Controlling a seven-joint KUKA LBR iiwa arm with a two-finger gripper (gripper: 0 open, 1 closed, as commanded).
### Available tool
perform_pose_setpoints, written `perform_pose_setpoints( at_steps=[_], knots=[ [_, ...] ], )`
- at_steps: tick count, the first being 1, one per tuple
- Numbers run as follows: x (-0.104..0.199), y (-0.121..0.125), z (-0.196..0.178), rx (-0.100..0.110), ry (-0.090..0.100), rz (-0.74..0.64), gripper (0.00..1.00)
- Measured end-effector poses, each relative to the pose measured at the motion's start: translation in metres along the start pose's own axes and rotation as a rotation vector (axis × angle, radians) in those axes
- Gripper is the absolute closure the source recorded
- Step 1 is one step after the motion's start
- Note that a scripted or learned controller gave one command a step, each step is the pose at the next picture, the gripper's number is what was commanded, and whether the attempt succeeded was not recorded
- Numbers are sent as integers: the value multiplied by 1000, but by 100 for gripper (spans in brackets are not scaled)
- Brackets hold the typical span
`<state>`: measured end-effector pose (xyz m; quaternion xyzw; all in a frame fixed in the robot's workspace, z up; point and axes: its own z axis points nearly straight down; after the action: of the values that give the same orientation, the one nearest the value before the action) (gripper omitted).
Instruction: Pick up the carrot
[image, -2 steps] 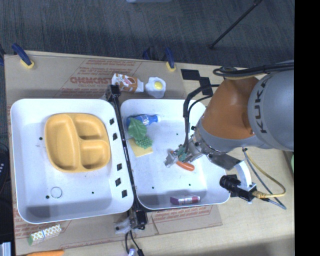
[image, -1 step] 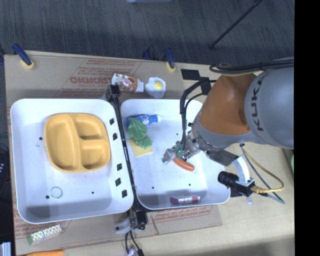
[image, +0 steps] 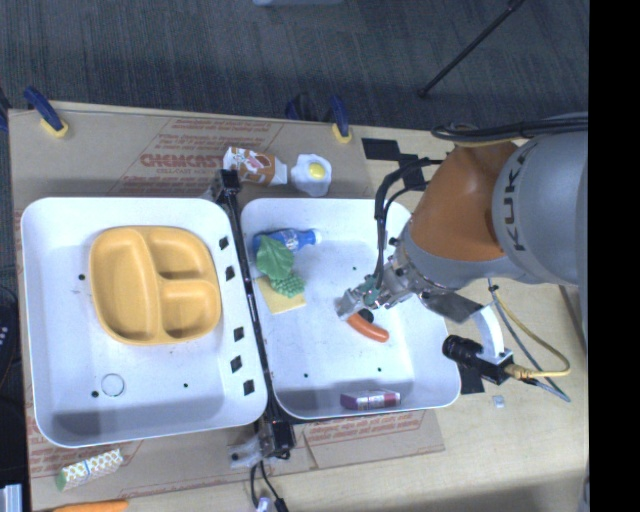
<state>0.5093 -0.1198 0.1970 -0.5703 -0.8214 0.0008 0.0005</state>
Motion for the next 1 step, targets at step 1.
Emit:
perform_pose_setpoints(
  at_steps=[1],
  knots=[
    [36,-22,-24,2,3,63,100]
  ],
)
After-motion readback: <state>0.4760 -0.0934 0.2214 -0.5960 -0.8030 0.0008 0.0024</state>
